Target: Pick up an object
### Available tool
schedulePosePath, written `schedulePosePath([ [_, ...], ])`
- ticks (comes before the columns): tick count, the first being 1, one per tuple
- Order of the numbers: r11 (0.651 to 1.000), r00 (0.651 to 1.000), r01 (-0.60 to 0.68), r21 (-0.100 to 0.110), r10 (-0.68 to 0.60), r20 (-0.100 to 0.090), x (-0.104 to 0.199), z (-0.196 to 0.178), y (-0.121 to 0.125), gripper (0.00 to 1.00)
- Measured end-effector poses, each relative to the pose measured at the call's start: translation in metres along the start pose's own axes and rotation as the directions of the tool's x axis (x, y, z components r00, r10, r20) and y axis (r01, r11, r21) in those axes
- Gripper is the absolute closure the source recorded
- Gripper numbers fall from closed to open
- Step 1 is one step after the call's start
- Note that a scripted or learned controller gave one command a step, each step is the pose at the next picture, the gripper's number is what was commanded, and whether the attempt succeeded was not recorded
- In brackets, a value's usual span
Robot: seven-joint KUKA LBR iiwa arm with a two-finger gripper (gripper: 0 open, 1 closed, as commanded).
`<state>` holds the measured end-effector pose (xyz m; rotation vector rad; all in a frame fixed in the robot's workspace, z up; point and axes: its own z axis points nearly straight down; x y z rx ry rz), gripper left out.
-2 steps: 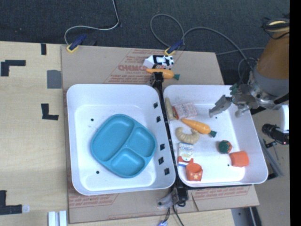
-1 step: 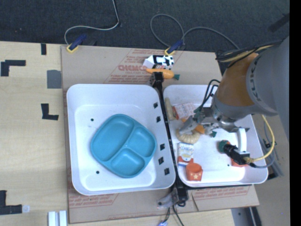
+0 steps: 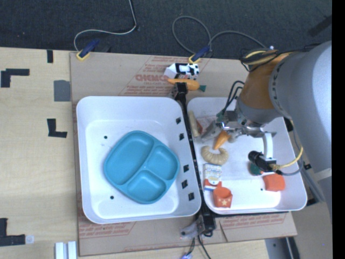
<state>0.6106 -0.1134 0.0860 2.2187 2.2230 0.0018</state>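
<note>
Reaching step: the arm (image 3: 302,85) comes in from the right of the frame and hangs low over the right bin (image 3: 291,198).
Gripper (image 3: 226,131): I cannot tell if it is open or closed.
Carrot (image 3: 221,140): it lies just under the gripper, in the upper middle of the right bin, above a tan ring (image 3: 214,155).
Left bin (image 3: 89,144): holds a blue plate (image 3: 141,167).
Next move: I think it must close on the carrot, then lift straight up.
</note>
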Motion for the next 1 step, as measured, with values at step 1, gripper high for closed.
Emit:
schedulePosePath([
  [1, 1.0, 1.0, 0.0, -0.001, 0.0, 0.002, -0.0003, -0.0096, 0.0002, 1.0],
])
